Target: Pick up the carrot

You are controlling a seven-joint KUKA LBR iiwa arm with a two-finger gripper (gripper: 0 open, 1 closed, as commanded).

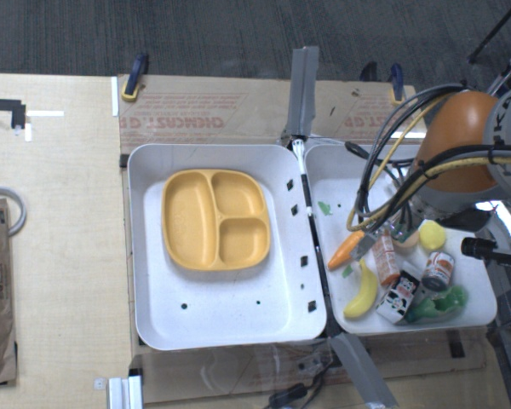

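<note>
Two white bins side by side on the bench: left bin point(153, 313) carrying a yellow three-part plate point(215, 220) toward its far half, right bin point(336, 173) crowded with small things. Carrot point(347, 248) lying near the right bin's left wall, tilted, thick end toward the near left, thin end pointing far right up against the gripper point(380, 233). Gripper lowered into the right bin under a tangle of black and yellow cables point(392, 156), its tip right at the carrot's thin end; fingers hidden by cables and wrist, so spread or pressed together cannot be told, nor whether anything is pinched. Just near of the carrot, a banana point(363, 292); beside it to the right a brown bottle point(387, 262), a black-and-white carton point(398, 298), a red can point(439, 271), a green vegetable point(441, 302), and a lemon point(432, 235) farther back. Orange band point(460, 139) of the arm bulking over the bin's far right corner.
</note>
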